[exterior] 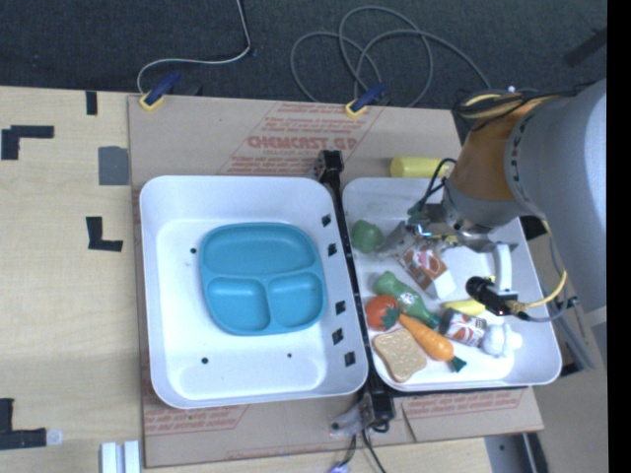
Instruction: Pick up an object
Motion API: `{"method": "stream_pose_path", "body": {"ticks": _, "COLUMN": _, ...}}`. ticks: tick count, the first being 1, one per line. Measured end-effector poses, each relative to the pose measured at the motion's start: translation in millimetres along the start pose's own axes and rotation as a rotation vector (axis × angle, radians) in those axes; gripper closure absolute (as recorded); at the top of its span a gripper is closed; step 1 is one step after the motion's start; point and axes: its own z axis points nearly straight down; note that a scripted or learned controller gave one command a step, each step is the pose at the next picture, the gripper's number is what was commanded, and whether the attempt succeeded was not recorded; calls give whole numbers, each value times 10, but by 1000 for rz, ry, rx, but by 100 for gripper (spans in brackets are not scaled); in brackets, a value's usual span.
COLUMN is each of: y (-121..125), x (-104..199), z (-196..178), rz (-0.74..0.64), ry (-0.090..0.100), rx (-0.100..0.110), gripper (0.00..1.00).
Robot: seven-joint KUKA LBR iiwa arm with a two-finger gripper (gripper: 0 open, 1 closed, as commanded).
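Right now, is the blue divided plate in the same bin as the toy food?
No. The blue plate lies alone in the left bin, while the carrot is in the right bin.

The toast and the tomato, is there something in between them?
No, nothing sits between them. In the camera view the toast slice lies right below the red tomato, with just a sliver of white bin floor between.
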Motion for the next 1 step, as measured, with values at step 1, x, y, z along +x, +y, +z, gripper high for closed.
{"method": "stream_pose_path", "body": {"ticks": 1, "y": 8, "x": -1, "z": -112, "rz": 0, "ry": 0, "rx": -2, "gripper": 100}}
